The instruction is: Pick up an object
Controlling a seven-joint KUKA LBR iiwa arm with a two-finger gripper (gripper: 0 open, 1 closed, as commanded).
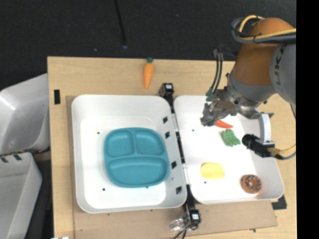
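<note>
My jaws (209, 117) hover low in the right bin (199, 183), near its back edge, touching a red piece (224, 124); cannot tell their state. Green piece (230, 138) just beside.

The right shallow white plastic bin (197, 180) is crowded along its right half: a small red piece (224, 124) lies just beside a green leafy toy (230, 138), with a yellow rounded block (212, 171) and a brown ring-shaped doughnut (250, 183) nearer the front. The grey two-finger gripper (209, 117) hangs over the bin's back edge beside the red piece. The bin's left strip stays bare. In the left white bin (87, 183), a teal compartment plate (135, 157) fills the middle, leaving open margins around it.
</note>
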